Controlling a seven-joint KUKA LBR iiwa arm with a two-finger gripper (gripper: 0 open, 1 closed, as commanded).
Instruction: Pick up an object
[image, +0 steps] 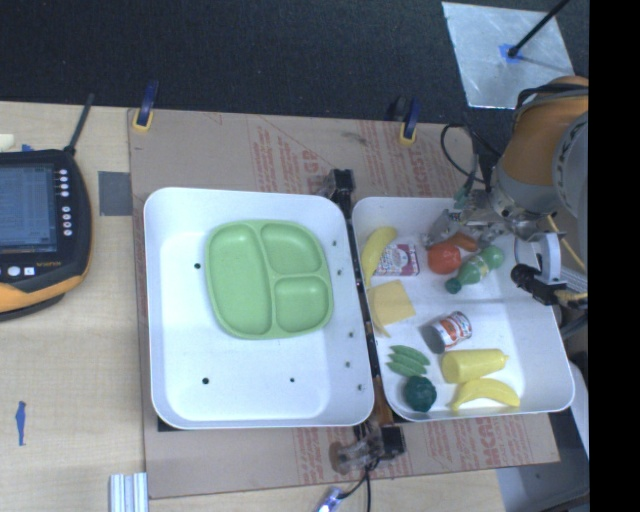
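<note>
The right bin (535, 330) holds several toy foods. A red tomato (445, 258) lies near its back, next to a green bottle (476, 268). A white and red packet (400, 260) and a banana (377, 250) lie to their left. My gripper (468, 226) hangs low over the back of this bin, right above the tomato and the bottle's top. I see nothing lifted off the bin floor.
Further forward in the right bin are a yellow cheese wedge (392, 302), a small can (452, 329), a green pea pod (407, 358), a dark green ball (420, 393) and two yellow pieces (478, 378). The left bin (180, 350) holds a green divided plate (270, 278). A tablet (35, 225) lies far left.
</note>
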